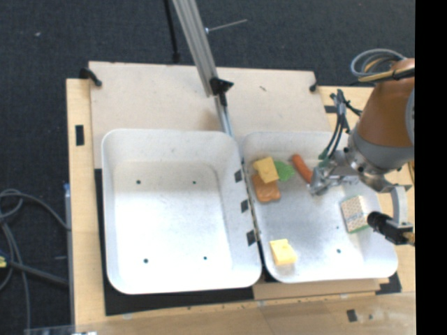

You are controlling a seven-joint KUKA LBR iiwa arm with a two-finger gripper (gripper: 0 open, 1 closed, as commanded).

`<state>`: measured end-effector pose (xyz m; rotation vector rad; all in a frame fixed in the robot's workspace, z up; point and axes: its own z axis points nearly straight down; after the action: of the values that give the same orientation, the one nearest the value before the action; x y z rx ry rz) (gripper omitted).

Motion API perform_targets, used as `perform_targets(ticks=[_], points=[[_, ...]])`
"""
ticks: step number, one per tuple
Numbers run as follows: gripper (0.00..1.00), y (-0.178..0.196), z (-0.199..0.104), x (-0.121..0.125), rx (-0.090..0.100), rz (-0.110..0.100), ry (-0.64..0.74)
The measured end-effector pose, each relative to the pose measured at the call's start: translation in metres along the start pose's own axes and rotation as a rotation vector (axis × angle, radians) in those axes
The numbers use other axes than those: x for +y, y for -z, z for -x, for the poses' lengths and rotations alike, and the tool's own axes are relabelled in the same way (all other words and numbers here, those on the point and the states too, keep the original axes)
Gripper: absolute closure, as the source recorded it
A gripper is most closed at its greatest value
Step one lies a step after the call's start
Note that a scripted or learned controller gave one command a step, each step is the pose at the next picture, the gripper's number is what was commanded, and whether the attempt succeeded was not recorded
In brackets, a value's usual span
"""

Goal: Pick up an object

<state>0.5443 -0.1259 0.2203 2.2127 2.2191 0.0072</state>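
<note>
My gripper (319, 185) hangs over the right bin (318, 271), near its upper middle. An orange carrot-shaped piece (302, 167) lies just up and left of the gripper. Further left are a green piece (284, 169), a yellow block (265, 169) and a brown piece (267, 190) clustered by the bin's left wall. Another yellow block (283, 252) sits near the bin's front. A pale speckled sponge-like pad (353, 213) lies right of the gripper. Nothing shows between the gripper's tips.
The left bin (171, 274) stands beside the right one. A metal rail (199, 44) rises at a slant from behind the bins' shared edge. The arm's grey and orange body (387, 128) looms over the right bin's far right corner.
</note>
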Motion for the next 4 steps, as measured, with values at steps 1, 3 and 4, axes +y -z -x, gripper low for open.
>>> perform_targets(ticks=[1, 3, 4], points=[[1.00, 0.045, 0.002, -0.002, 0.000, -0.001, 0.002], [1.00, 0.050, -0.089, 0.028, 0.001, -0.006, 0.002], [1.00, 0.055, -0.136, 0.049, 0.002, -0.006, 0.004]])
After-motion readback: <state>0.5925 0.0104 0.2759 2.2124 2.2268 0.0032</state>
